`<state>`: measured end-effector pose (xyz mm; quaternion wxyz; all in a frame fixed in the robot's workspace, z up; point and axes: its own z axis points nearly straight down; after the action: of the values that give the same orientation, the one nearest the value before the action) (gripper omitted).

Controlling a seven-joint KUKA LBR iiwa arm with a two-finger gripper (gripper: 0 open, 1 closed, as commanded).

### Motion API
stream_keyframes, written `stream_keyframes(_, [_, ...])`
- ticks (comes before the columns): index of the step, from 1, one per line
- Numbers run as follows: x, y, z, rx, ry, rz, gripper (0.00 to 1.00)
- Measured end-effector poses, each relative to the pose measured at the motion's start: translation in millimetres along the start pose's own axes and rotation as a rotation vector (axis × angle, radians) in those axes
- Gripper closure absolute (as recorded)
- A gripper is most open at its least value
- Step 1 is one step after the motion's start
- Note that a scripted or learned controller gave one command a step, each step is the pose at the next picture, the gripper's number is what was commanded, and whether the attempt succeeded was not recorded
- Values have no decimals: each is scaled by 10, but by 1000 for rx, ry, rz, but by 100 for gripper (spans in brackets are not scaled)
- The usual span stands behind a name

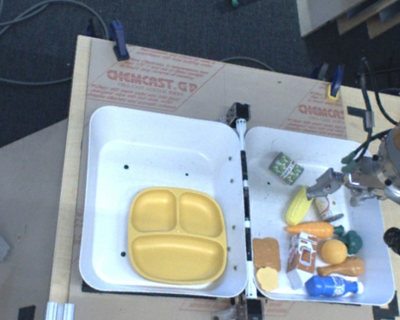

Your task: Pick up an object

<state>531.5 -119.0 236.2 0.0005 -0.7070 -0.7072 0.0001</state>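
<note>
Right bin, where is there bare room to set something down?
Right bin: bare floor along its back, left of the green can, and down the left wall to the cracker. The corn, carrot, orange and blue bottle crowd the front right.

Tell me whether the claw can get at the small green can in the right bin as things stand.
Probably yes. The small green cylindrical can lies alone on bare floor of the right white bin, apart from the yellow toy corn cob and the pile below. The claw hovers just to its right, with nothing between them.
</note>
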Motion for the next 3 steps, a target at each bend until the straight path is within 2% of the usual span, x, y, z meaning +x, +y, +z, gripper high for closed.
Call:
stream_keyframes(1, [-95, -8, 1102, 10, 2, 2, 0])
stream_keyframes(2, [-27, -141, 1451, -21, -10, 2, 0])
stream_keyframes(3, [-26, -116, 1323, -28, -10, 2, 100])
